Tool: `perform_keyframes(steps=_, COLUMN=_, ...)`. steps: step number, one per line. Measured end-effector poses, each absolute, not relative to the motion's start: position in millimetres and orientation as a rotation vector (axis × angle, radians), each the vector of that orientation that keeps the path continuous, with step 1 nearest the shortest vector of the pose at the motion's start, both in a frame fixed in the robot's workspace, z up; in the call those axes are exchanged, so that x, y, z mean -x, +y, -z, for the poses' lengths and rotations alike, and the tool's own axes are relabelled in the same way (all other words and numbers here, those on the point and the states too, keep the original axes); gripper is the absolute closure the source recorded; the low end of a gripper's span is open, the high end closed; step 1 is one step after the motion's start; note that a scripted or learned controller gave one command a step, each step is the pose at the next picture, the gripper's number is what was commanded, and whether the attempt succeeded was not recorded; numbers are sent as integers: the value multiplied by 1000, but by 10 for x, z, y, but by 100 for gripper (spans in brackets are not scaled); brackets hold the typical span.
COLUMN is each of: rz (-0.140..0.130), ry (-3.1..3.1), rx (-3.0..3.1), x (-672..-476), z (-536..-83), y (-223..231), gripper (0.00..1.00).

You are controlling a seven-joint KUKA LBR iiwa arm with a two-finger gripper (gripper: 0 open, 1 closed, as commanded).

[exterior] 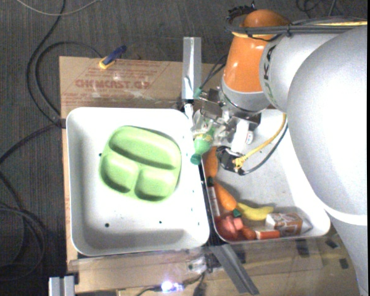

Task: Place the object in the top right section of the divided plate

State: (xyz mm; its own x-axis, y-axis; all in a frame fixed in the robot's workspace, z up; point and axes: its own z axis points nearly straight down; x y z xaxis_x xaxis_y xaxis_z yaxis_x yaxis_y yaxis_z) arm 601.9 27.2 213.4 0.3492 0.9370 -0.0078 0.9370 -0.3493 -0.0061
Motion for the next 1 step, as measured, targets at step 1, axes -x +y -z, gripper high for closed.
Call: perform_keyframes(steps=1, rz=-13, ry=-1917, rx=2485, x=-5570, z=-1801, y=-789, gripper=100)
